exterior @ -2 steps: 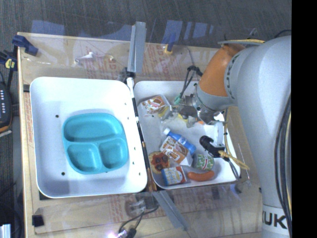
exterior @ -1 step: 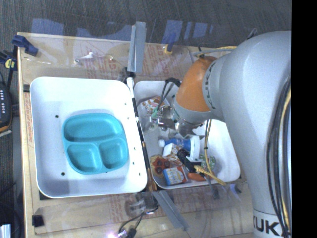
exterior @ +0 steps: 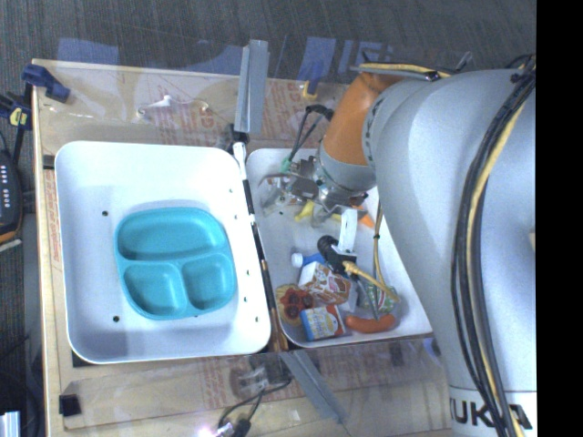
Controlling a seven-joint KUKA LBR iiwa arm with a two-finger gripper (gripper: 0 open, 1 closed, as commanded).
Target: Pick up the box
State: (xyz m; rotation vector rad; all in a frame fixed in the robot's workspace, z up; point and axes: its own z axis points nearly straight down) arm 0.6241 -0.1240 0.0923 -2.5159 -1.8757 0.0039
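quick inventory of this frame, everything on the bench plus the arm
Bin: 1, white, left half of the bench.
Tray: 1, turquoise, three compartments, inside the left bin.
Bin: 1, white, right of the first, partly under the arm.
Box: 1, blue with a printed front, near edge of the right bin.
Packet: 1, red and white print, just above the box.
Sausage-shaped item: 1, red-orange, right of the box.
Other small items: too jumbled to count, middle of the right bin.
Arm: 1, grey with orange band, over the right bin.
Tool: 1, dark, far end of the right bin.

bench (exterior: 137, 98) (wooden top) | bears: left bin (exterior: 77, 244), right bin (exterior: 264, 167), side by side
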